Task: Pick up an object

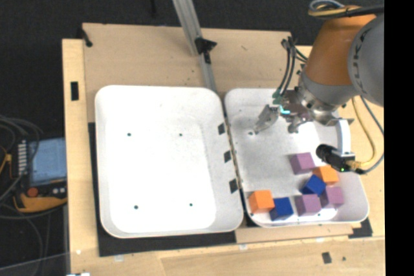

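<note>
The hand (279,118) hangs over the upper part of the right bin (249,106). Its two fingers stand apart with nothing between them.

All candidate objects lie in the lower part of the same bin, well apart from the hand:
- an orange block (261,200) touching a blue block (282,208) at the front wall;
- a purple block (308,204) just beside them;
- a second blue block (315,185), a second orange block (327,174), and two further purple blocks (301,161) (335,195).

The left bin (158,158) sits beside it on the counter (142,55).

Probable faults from here:
- Closing at the present position grips nothing, since no block lies beneath the fingers.
- The blocks are crowded. A finger descending on a neighbour may push the target aside or pinch two at once.
- Blocks near the front wall leave little finger clearance; a finger may strike the rim.
</note>
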`<state>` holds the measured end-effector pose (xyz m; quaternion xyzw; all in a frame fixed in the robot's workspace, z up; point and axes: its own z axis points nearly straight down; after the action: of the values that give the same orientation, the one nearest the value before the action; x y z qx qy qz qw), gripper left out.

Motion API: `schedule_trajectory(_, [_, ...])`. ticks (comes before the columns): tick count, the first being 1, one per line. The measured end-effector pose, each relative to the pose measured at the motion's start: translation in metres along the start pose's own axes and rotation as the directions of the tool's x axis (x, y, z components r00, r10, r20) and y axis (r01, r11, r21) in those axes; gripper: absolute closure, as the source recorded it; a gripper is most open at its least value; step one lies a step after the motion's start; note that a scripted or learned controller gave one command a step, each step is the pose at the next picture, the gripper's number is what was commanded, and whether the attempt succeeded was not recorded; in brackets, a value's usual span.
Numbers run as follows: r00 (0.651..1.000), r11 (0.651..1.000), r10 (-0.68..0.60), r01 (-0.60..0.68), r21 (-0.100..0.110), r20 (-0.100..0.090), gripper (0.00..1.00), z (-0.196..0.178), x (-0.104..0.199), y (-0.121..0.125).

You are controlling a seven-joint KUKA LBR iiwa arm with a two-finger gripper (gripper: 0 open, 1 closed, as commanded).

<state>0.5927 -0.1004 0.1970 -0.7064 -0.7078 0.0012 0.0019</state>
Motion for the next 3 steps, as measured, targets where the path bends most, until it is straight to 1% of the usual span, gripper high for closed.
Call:
schedule_trajectory(1, [1.000,1.000,0.002,-0.002,-0.005,0.001,0.00,-0.003,0.000,0.001])
schedule_trajectory(3, [1.000,1.000,0.005,-0.005,-0.001,0.002,0.00,0.083,-0.006,-0.009])
